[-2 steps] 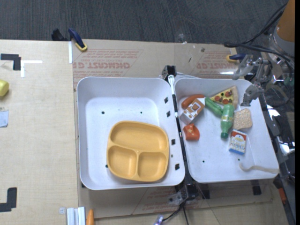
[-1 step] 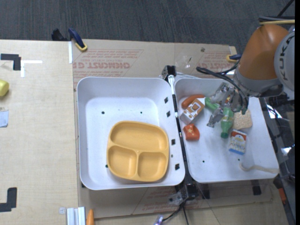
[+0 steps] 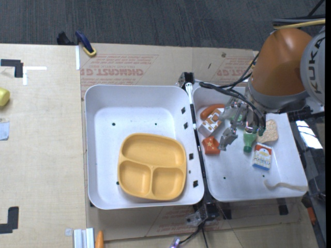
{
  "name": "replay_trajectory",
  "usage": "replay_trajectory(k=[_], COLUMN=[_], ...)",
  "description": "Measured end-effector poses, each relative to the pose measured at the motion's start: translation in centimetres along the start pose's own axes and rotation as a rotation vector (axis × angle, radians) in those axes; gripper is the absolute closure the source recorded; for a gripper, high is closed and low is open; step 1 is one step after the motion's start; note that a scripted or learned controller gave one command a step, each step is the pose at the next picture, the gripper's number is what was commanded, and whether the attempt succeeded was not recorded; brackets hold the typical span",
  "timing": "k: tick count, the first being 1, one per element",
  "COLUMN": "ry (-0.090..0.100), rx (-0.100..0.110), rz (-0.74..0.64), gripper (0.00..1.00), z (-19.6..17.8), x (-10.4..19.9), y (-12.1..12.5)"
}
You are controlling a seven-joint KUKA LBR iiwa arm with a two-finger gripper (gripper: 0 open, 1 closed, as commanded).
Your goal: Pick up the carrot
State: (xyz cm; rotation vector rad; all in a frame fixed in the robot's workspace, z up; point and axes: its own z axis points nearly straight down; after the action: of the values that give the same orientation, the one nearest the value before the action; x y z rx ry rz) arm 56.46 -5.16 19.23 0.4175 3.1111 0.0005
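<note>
camera view looks down on a bench (image 3: 41, 164) with two white bins side by side. the gripper (image 3: 229, 134) hangs low over the right bin (image 3: 243, 185), under the orange band (image 3: 282, 61) of the arm, in the upper left part of that bin. whether the gripper is parted or closed cannot be told, as cables and metal parts blur together there, and nothing can be seen held in it.

the carrot (image 3: 211, 110) lies just up and to the left of the gripper, close to the wall shared by the two bins. it is a short orange piece with rounded ends, its long axis running roughly left to right with a slight tilt; its right end runs in under the gripper's parts. a white and orange packet (image 3: 209, 124) lies just below it, touching or nearly so.

room is tight here: the shared wall is just left of the carrot, a red tomato-like thing (image 3: 210, 145) sits just left and below the gripper, a green bottle (image 3: 250, 140) just to its right, a tan slice (image 3: 270, 131) further right, and a small white carton (image 3: 262, 157) below right. the lower half of the right bin is mostly bare white floor. the left bin (image 3: 103, 112), well to the gripper's left, holds a yellow divided plate (image 3: 129, 161).
</note>
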Motion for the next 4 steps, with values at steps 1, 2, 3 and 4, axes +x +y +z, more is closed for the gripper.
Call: replay_trajectory(k=[1, 2, 3, 4], ry=[0.003, -0.001, 0.003, 0.004], rx=[0.002, 0.001, 0.002, 0.003], rz=[0.201, 0.232, 0.251, 0.242], gripper=[0.00, 0.00, 0.00, 0.00], z=[0.1, 0.1, 0.1, 2.8], x=[4.0, 0.4, 3.6, 13.1], y=[5.0, 1.2, 9.1, 17.3])
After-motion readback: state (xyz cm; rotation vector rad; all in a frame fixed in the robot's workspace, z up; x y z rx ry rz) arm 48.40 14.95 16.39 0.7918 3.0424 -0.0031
